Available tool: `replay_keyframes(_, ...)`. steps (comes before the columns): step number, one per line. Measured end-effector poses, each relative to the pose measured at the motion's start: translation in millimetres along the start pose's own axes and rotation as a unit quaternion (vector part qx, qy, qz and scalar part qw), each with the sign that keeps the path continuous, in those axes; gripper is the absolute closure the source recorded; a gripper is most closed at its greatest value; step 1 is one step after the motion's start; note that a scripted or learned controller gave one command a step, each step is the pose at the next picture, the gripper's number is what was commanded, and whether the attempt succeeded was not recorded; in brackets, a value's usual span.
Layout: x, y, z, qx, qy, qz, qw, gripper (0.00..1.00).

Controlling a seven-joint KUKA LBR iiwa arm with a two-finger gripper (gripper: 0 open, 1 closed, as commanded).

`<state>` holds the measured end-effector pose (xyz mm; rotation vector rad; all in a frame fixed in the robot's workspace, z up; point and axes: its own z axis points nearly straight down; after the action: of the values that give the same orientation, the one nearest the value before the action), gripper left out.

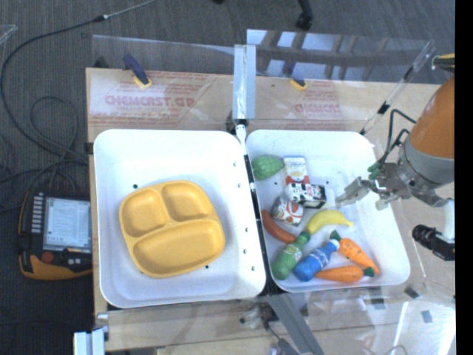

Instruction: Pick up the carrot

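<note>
Bench (170, 102): a brown board with red lettering, bearing two shallow white bins side by side, with a clear plastic screen standing along the far edge.

Left bin (111, 161): holds one yellow tray (172, 227) with three compartments, lying slightly askew near the middle.

Right bin (384, 231): holds a cluster of toy food and small containers, gathered toward the left and near part.

Arm (436, 135): grey with an orange section, entering from the right, positioned over the right rim of the right bin.

Gripper (363, 188): hangs over the right part of the right bin, apart from the items below. The fingers appear spread, with nothing between them.

Items in the right bin, in descending size:
- Blue bottle (316, 260), lying tilted, just beside the green bottle (289, 257).
- Yellow banana (329, 220), near the centre of the bin.
- Carrot (357, 253): orange, green at one end, lying near the front right corner, touching or just beside the blue bottle. A second orange carrot-like piece (342, 274) lies just in front of it along the near wall.
- Red-orange sausage-like piece (278, 229) close to the left wall.
- Two small cartons with red and white print (295, 170) (304, 192), near the far middle.
- Green leafy piece (267, 166) at the far left corner.
</note>
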<state>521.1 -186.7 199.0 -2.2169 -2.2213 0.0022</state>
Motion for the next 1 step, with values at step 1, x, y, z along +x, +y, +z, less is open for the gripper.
replay_keyframes(1,-27.7,-4.1,103.2,-0.002,0.003,-0.058,0.9983,0.0)
